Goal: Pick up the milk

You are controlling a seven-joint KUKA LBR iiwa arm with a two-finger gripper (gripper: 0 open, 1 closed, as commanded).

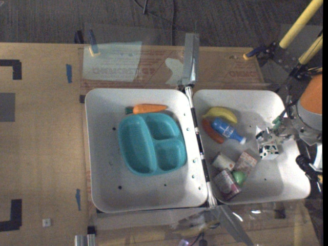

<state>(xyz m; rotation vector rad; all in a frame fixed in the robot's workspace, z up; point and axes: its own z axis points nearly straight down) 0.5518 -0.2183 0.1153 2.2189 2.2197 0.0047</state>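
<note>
The milk is a small white carton with black cow spots, lying near the right side of the right bin. My gripper reaches in from the right and hangs just above the carton, at its upper edge. From this angle I cannot tell whether the gripper touches the carton. The grey wrist and orange band sit over the bin's right rim.
A banana, a blue bottle and a red item lie at the right bin's upper left. Several small cartons and a green piece cluster at its lower middle. The left bin holds a teal divided plate and a carrot.
</note>
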